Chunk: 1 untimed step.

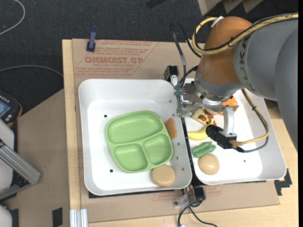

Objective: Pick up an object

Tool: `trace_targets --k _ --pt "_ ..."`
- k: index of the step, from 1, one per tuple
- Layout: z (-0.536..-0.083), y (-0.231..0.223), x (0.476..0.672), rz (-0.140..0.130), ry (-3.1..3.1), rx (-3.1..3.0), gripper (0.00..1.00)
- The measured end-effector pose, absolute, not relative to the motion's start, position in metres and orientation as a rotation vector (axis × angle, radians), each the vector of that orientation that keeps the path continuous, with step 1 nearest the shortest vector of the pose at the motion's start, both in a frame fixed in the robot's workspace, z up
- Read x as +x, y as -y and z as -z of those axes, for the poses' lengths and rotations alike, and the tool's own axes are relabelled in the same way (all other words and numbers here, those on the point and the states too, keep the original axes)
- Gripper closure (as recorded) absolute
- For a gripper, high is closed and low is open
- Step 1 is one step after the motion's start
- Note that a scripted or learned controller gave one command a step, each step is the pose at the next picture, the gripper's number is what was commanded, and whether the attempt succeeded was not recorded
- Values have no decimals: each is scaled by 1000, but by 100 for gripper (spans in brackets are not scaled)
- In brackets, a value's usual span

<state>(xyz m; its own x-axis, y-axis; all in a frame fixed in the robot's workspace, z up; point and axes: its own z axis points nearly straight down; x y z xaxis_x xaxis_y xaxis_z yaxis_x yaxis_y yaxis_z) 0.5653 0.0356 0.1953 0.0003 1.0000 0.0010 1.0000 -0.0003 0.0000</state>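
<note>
Arm crowds the right bin's left edge; fingers' state cannot be told

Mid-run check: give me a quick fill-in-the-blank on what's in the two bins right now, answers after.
1. The green plastic divided tray lies in the ____ white bin in the camera view.
2. The tray has ____ compartments.
3. In the right white bin, the yellow banana lies just above the ____ pea pod.
4. The round tan cookie sits at the tray's lower ____ corner.

Missing words: left; three; green; right
</note>
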Motion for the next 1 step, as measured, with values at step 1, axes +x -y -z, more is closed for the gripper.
trace_targets --k 1 --pt "-187 95 531 -10 2206 -2238 100"
